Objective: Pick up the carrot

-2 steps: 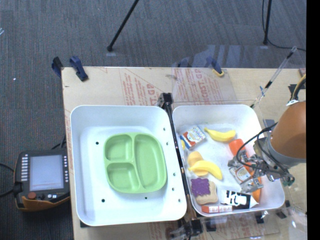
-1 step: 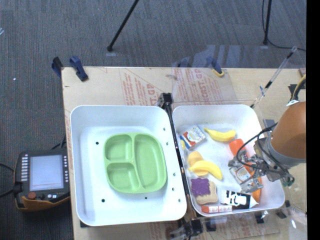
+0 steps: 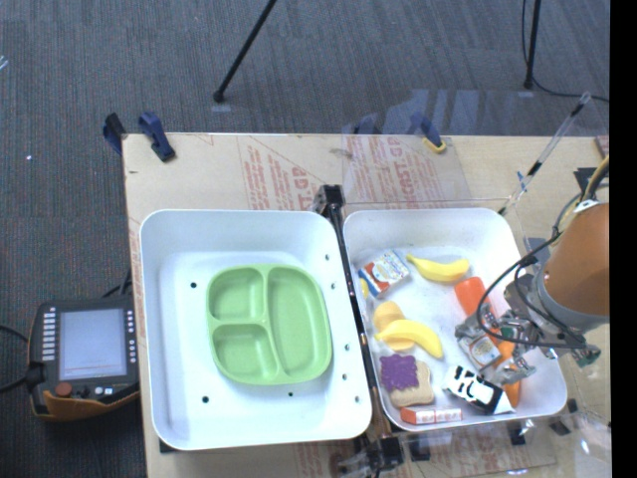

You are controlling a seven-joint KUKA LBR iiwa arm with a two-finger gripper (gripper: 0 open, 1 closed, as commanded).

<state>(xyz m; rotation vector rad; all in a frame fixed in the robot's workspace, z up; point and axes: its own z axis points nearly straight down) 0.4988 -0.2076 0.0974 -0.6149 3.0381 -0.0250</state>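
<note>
1. I see a red-white box [image 3: 431,416] at the right bin's [image 3: 398,219] near rim.
2. The carrot [image 3: 471,295] lies right of the bananas [image 3: 439,268], its long axis running toward the near-right corner under the gripper [image 3: 501,352].
3. The arm [image 3: 582,267] bends down from the right; I can't tell the gripper's opening.

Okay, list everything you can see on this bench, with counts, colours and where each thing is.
Bins: 2, white, side by side on the bench.
Tray: 1, green, three compartments, in the left bin.
Bananas: 2, yellow, right bin, one near the top, one mid-bin.
Carrot: 1, orange, right bin, under the gripper.
Toast: 1, tan with purple spread, right bin, front.
Packet: 1, white and red, right bin, upper left.
Pendant: 1, grey and orange, floor at left.
Clamps: blue, board's far edge.
Gripper: 1, right bin, over the carrot.
</note>
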